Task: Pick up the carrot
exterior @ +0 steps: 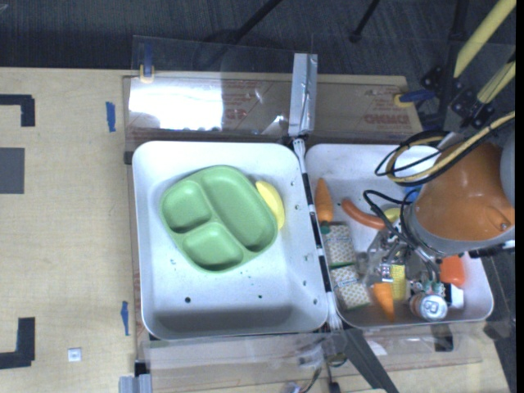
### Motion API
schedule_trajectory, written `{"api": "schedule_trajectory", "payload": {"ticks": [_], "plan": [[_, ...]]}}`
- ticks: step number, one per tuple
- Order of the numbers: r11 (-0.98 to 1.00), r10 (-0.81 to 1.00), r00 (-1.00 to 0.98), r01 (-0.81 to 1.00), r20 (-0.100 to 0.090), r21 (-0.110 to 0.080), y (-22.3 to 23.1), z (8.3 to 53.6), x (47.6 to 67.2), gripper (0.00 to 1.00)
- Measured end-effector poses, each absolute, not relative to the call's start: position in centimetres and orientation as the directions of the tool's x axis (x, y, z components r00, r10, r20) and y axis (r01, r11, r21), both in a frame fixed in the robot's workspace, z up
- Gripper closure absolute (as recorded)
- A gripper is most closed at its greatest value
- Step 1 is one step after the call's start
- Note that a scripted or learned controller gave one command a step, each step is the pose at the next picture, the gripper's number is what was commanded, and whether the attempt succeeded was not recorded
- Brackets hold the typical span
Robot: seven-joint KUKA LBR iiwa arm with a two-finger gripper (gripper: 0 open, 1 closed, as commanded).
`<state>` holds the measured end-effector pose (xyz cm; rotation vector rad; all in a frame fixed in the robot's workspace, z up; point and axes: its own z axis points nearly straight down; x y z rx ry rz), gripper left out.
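Note:
The carrot [324,201] is an orange tapered piece lying along the left wall of the right bin [479,309], pointing up and down the view. My gripper [383,262] hangs low over the middle of that bin, to the right of the carrot and nearer the front, apart from it. A second small orange piece [382,297] lies just in front of the gripper. Whether it touches the gripper is unclear. The arm's orange band [463,199] hides the bin's right part.
A red-orange curved item [363,213], patterned cloths [339,246], a yellow block [399,281], a small can [430,306] and a red piece [453,270] crowd the right bin. The left bin [164,301] holds a green divided plate [219,215] and a yellow item [272,201].

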<state>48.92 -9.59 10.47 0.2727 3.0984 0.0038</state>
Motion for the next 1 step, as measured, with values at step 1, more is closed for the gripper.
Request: {"api": "schedule_trajectory", "payload": {"ticks": [1], "plan": [[1.0, 0.025, -1.0, 0.025, -0.004, 0.002, -8.85, 18.56, 54.38, 1.0]]}}
